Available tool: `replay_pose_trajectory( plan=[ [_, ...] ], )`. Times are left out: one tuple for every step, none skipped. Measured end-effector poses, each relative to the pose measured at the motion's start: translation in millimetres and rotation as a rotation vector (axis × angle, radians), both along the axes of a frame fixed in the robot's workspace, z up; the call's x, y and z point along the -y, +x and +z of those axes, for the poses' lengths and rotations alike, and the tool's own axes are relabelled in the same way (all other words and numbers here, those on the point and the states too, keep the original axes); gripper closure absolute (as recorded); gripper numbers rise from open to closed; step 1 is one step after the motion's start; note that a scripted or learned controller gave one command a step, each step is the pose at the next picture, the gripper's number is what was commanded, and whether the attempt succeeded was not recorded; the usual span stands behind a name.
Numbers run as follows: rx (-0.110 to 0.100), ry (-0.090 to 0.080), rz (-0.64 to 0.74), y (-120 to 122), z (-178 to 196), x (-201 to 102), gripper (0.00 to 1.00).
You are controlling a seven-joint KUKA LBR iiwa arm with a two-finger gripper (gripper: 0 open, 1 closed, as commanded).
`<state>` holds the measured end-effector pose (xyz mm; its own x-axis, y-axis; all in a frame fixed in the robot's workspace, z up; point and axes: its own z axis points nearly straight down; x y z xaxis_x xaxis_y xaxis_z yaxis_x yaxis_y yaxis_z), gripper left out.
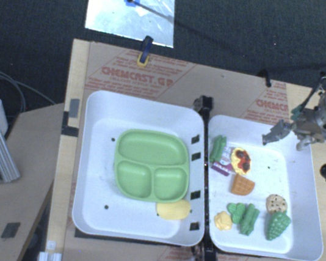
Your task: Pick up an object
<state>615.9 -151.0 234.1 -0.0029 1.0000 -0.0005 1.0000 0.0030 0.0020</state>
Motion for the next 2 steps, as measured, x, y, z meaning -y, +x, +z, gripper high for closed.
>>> replay_pose_trajectory(
  plan=[
    [-0.007, 0.003, 0.004, -4.6, -83.6, -32.3, 0.0],
    [0.004, 0.003, -0.004, -13.8, -149.6, -33.8, 0.0]
  ],
)
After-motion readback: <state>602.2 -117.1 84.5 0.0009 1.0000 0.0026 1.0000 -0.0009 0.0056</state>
